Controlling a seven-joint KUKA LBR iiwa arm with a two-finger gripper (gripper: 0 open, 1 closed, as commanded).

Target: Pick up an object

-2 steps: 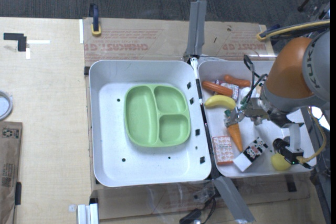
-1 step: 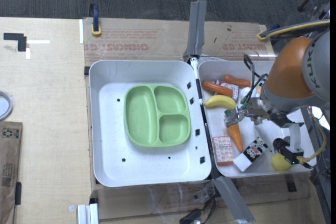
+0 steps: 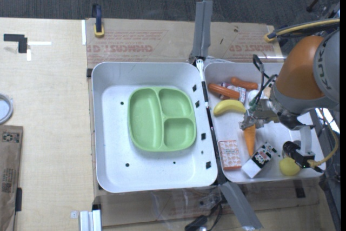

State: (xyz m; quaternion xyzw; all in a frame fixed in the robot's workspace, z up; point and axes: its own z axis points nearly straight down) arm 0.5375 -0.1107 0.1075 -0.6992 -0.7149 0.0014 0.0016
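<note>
Orange carrot (image 3: 249,140) is seen in the right bin (image 3: 233,175), directly beneath the gripper (image 3: 253,119), its long axis running toward the near wall; the gripper's state cannot be told.

- On your desk (image 3: 48,116) two bins sit side by side, touching along a shared edge: the left bin (image 3: 108,170) and the right bin (image 3: 230,176).
- In the left bin you have a divided plate (image 3: 161,118), lying near its middle.
- In the right bin, the banana (image 3: 229,107) lies toward the far left, with two carrots (image 3: 233,86) just behind it.
- A third carrot (image 3: 249,139) lies nearer you, right of a small card box (image 3: 230,153).
- A small carton (image 3: 258,159) sits at the near edge, and a lemon (image 3: 289,166) lies to its right.
- The gripper (image 3: 254,118) hangs over the right bin, between the banana and the third carrot.
- A roll of tape (image 3: 4,109) lies on the desk, well left of the bins.
</note>
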